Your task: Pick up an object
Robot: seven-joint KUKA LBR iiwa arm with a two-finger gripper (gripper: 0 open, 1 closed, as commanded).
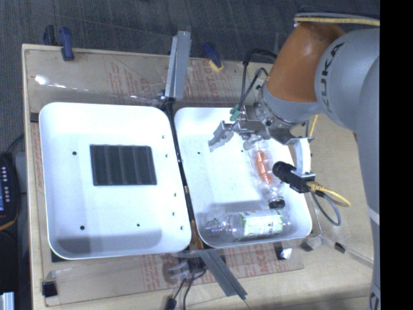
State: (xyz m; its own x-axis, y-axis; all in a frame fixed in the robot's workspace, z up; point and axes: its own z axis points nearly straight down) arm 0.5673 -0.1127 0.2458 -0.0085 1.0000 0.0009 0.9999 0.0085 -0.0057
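Note:
My gripper (227, 134) hangs over the upper middle of the right bin (213, 192), below the grey arm's orange band. Nothing shows held in it. Just to its right, a small clear bottle with orange contents (262, 166) lies along the bin's right side, black cap toward the front. A larger clear bottle with a green and white label (248, 225) lies on its side along the bin's front wall. In the left bin (64, 212), a dark ribbed rectangular block (122, 165) lies flat, far from the gripper.
A metal divider post (176, 63) rises between the bins at the back. Blue clamps (64, 41) grip the bench's far edge. A yellow and black cable (322, 192) hangs off the arm beside the right bin's right wall.

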